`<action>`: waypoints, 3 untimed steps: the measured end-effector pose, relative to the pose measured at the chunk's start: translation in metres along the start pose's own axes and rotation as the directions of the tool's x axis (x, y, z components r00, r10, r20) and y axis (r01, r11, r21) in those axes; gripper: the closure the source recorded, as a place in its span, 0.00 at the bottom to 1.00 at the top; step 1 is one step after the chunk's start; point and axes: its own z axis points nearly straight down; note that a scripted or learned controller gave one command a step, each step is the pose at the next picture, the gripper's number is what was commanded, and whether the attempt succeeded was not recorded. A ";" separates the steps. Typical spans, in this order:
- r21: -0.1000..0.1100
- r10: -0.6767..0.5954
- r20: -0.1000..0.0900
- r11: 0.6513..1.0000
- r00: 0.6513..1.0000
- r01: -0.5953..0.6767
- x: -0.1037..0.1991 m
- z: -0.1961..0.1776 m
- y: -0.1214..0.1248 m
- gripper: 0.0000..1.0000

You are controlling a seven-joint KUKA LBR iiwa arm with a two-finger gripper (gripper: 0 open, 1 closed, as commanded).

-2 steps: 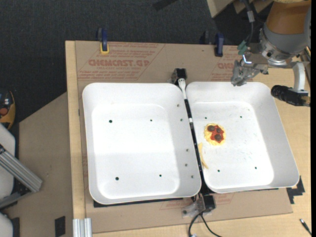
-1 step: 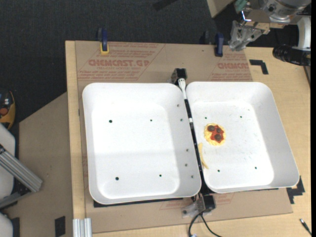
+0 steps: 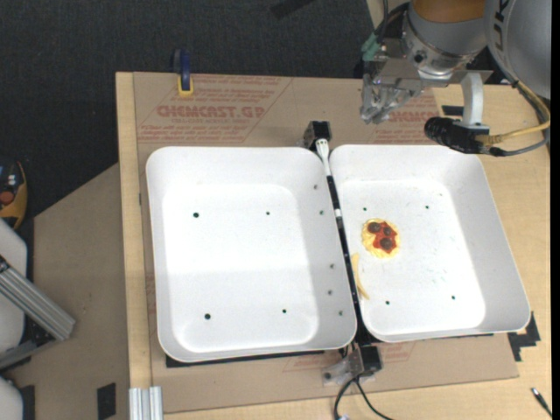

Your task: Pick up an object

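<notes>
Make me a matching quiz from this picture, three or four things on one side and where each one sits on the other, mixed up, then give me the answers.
Things:
1. pizza toy
2. claw
3. blue clamp
4. left bin

Places:
A. at the board's far left corner
B. in the right bin
C. above the board, beyond the right bin's far rim
D. beside the right bin, holding no object

Pairs: 1-B, 2-C, 3-A, 4-D

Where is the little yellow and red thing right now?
The yellow and red thing lies in the right bin, toward its left side near the divider between the two bins. The gripper hangs above the bin's far edge.
</notes>
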 end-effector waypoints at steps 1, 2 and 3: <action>-0.030 -0.001 0.000 1.000 1.000 0.001 0.033 -0.170 0.000 1.00; 0.003 -0.002 0.000 1.000 1.000 0.002 0.104 -0.066 -0.015 1.00; 0.003 -0.003 0.000 1.000 1.000 0.003 0.182 0.011 -0.033 1.00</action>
